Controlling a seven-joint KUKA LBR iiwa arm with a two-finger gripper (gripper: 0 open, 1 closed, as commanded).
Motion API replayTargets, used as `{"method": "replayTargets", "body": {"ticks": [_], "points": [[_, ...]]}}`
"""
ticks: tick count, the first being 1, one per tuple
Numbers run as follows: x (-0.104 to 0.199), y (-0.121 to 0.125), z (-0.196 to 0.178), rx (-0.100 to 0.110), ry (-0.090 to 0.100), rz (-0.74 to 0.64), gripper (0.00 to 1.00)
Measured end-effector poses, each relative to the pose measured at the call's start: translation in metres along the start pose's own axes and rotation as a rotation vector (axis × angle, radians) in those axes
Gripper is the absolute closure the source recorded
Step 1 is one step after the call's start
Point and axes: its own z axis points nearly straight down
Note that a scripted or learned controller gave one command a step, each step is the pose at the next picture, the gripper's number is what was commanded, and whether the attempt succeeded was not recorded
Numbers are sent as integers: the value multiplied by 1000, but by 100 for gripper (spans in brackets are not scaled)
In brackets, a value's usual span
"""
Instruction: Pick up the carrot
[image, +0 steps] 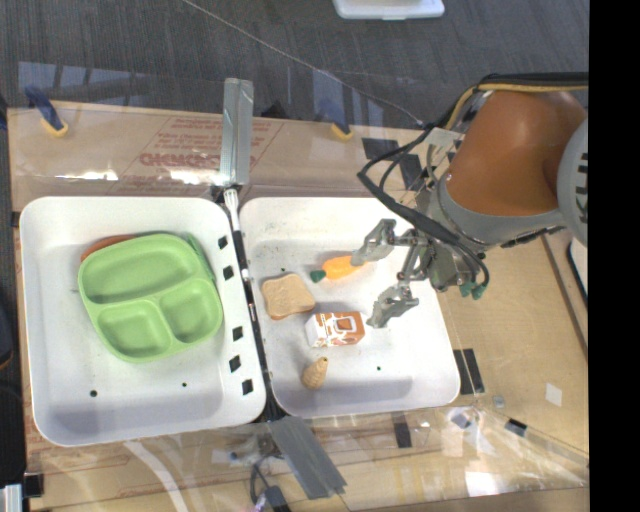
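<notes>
Camera view, left to right: the left bin (50, 380) holds a green divided tray (150, 295) lying over an orange-red plate (100, 246). In the right bin (420, 370) lie a slice of bread (287, 296), a small tan nut-like piece (315, 373) nearer the front, a white and orange carton (335, 328), and the carrot (338, 268) toward the far side. The gripper (386, 270) hangs just right of the carrot, fingers (377, 240) spread apart, one tip close to the carrot's right end, nothing between them.
</notes>
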Motion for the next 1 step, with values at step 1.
{"method": "replayTargets", "body": {"ticks": [1], "points": [[-33,-7,156,-1,5,50,0]]}}
